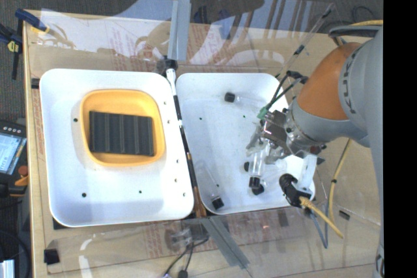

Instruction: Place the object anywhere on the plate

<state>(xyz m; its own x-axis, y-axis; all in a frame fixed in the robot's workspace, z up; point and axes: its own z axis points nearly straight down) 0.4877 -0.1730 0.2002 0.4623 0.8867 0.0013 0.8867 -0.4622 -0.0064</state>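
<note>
Hand: the hand (259, 163) sits low over the right part of the right bin (215, 140), reaching in from the right edge of the camera view; whether it is released or clenched cannot be told, since clear parts and glare blur its tip.
Arm: the grey arm (365, 94) with its orange band (329, 84) comes in from the right and bends down to the hand.
Object: a clear item with black caps (255, 187) lies on the right bin's floor just under and beside the hand; whether the hand touches it cannot be told.
Other pieces: one small black-capped piece (230, 97) lies near the bin's top edge, another (217, 203) near its lower left corner, both apart from the hand.
Plate: the yellow plate (124, 104) lies in the left bin (65, 192), with a dark ribbed block (122, 133) on its middle, well apart from the hand.
Table: the table (78, 42) carries both bins side by side.
</note>
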